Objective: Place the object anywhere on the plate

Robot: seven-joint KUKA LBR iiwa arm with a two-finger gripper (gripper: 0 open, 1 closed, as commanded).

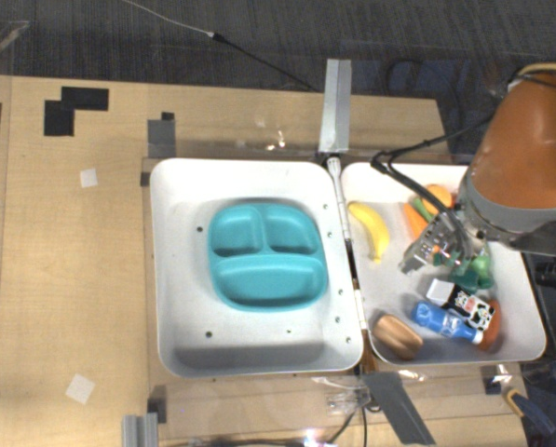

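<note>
From my remote seat I could not tell whether the fingers were released or clenched; the gripper [433,246] was a small grey metallic cluster hanging over the middle of the right bin [531,335], and nothing showed plainly between its tips. Just beside it, toward the bin's right wall, lay a green object [478,270], partly hidden, its shape unclear to me. Up-left of the gripper lay one yellow banana [371,227], smooth and curved, apart from the tips. Above them sat an orange, carrot-like piece [419,214] and a rounder orange-yellow piece [438,195], both half covered by the arm [524,166], whose broad glossy orange band filled the upper right. Below the gripper I counted one small white-and-grey block [440,291], one blue cylinder-like item [438,321], one black, white and red patterned thing [479,313], and one brown oval, bread-like lump [398,335] in the bin's near-left corner. In the left bin [180,343], shallow, white and rounded at the corners, sat one teal plate [264,253], matte plastic with three compartments, carrying nothing. Both bins rested side by side on the pale wooden tabletop [63,277].
</note>
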